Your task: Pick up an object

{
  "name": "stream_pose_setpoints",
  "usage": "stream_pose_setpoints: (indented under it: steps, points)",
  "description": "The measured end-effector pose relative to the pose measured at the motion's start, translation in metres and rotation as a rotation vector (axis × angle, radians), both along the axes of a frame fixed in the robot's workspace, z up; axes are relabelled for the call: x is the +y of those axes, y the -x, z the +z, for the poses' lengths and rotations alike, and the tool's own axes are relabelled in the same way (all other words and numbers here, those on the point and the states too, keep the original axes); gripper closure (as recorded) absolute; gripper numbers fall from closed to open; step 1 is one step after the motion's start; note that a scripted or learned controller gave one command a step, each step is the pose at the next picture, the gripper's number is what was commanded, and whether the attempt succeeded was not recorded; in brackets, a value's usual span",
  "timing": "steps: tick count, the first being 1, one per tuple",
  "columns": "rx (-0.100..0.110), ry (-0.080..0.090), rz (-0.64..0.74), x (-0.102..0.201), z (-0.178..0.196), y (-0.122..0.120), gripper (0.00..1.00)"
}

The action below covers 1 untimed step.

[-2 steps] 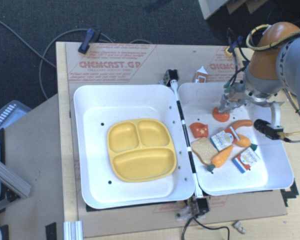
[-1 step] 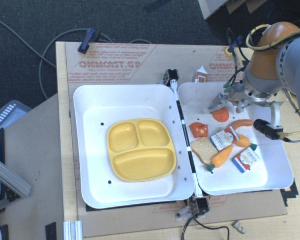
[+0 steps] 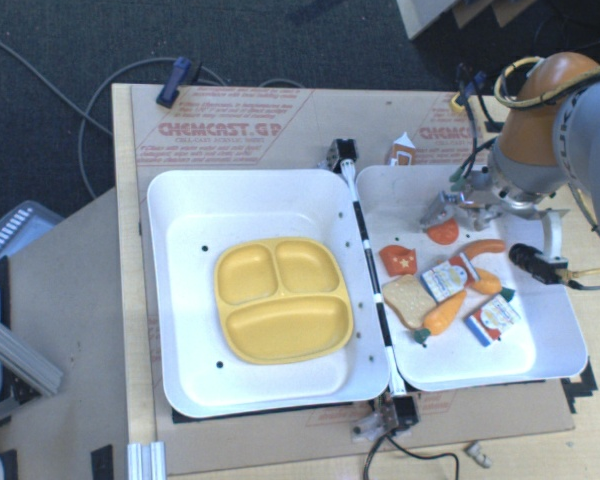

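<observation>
The right bin (image 3: 550, 353) holds several toy foods. A red tomato piece (image 3: 442, 233) lies near its back. A red pepper piece (image 3: 398, 260), a bread slice (image 3: 406, 301), a carrot (image 3: 443, 314), a sausage (image 3: 483, 250) and two small cartons (image 3: 443, 280) (image 3: 493, 318) lie toward the middle. My gripper (image 3: 458, 204) hangs low over the bin's back part, just behind the tomato piece. Nothing is visibly held in it. The grey arm with its orange band (image 3: 550, 78) comes in from the right.
In the left bin (image 3: 180, 268) sits a yellow divided plate (image 3: 280, 298). A black clip (image 3: 342, 153) marks the back of the ridge between the bins. A small carton (image 3: 401, 152) stands behind the right bin. Cables (image 3: 540, 263) run along the arm's side.
</observation>
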<state>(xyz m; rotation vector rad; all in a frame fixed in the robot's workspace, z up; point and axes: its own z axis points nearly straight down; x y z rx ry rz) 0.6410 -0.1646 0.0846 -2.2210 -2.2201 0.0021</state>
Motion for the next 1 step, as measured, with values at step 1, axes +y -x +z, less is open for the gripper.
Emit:
stream_pose_setpoints:
  steps: [1]
  points:
    - [-0.004,0.001,0.000,0.0001,0.0111,-0.0011,1.00]
